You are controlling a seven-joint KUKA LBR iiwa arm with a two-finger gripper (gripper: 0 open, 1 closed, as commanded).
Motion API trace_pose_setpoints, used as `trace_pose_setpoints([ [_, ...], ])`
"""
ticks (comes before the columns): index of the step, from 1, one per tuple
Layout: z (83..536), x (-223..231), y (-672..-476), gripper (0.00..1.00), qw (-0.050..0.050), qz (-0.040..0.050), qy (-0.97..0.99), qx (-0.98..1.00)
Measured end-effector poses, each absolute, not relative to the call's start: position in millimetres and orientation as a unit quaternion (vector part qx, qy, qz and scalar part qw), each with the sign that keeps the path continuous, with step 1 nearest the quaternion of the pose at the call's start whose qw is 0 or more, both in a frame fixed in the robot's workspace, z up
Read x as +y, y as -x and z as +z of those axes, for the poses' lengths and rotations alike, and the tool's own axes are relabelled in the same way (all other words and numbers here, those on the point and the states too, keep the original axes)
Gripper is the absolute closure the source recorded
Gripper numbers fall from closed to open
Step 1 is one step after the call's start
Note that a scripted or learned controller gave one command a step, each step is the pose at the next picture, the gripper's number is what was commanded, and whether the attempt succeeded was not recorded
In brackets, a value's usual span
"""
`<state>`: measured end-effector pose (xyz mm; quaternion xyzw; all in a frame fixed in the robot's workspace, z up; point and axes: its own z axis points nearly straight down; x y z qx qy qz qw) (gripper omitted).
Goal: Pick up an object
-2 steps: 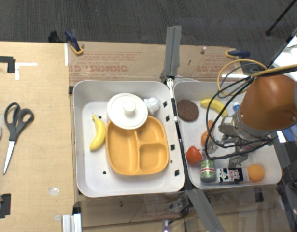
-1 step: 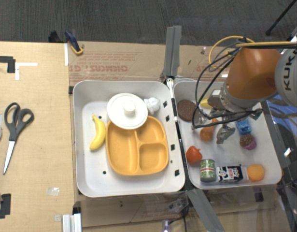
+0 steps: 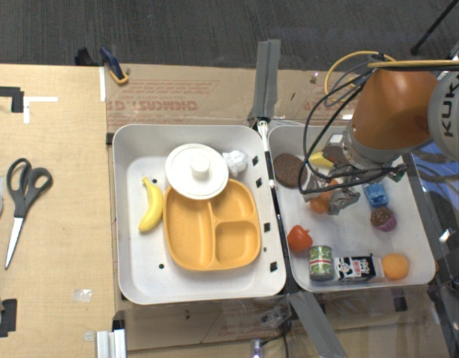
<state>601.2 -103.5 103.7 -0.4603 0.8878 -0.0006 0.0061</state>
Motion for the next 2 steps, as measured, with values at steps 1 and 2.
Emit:
trace_pose_setpoints([
  [1, 221.7, -48.6, -644.3, 1.0, 0.003, 0.0, 0.497, 0.868],
  [2, 299.4, -84.4, -660.1, 1.0, 0.003, 0.0, 0.541, 0.841],
])
